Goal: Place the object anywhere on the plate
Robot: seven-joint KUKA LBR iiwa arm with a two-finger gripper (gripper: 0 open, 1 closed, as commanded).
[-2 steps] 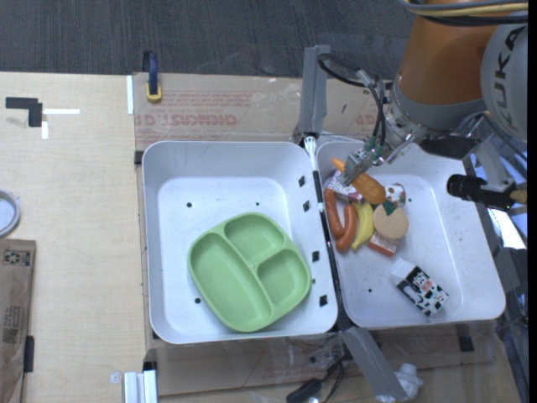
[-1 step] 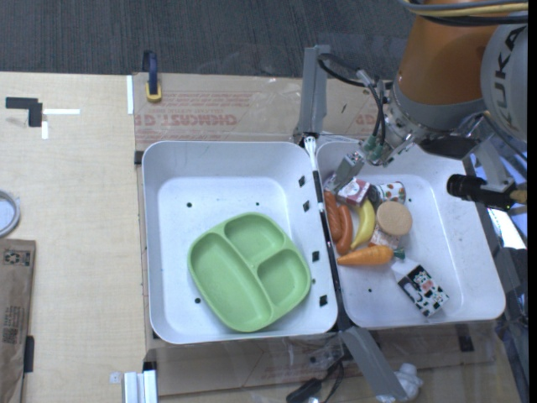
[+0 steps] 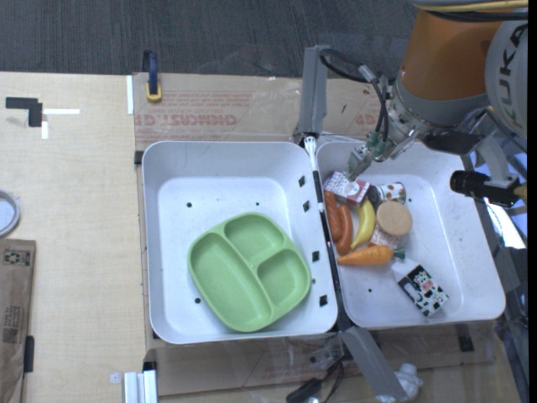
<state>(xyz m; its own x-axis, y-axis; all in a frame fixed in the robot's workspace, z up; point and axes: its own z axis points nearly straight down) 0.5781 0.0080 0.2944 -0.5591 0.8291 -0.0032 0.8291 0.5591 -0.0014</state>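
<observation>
A green plate (image 3: pixel 249 270) with three compartments lies in the left bin (image 3: pixel 168 225), nothing on it. The right bin (image 3: pixel 461 250) holds a pile of toy food: a red-and-white box (image 3: pixel 347 189), a sausage (image 3: pixel 338 222), a banana (image 3: pixel 365 222), a tan round piece (image 3: pixel 394 219), a carrot (image 3: pixel 366 257), a small can (image 3: pixel 393 193) and a cow-patterned carton (image 3: pixel 422 290). My gripper (image 3: pixel 362 159) hangs over the back left of the right bin, just above the red-and-white box. I see nothing held in it.
The grey arm with its orange band (image 3: pixel 449 32) reaches in from the upper right. A grey post (image 3: pixel 313 91) stands behind the divider between the bins. Cardboard (image 3: pixel 218 107) lies behind the left bin, with a clamp (image 3: pixel 151 78) on it.
</observation>
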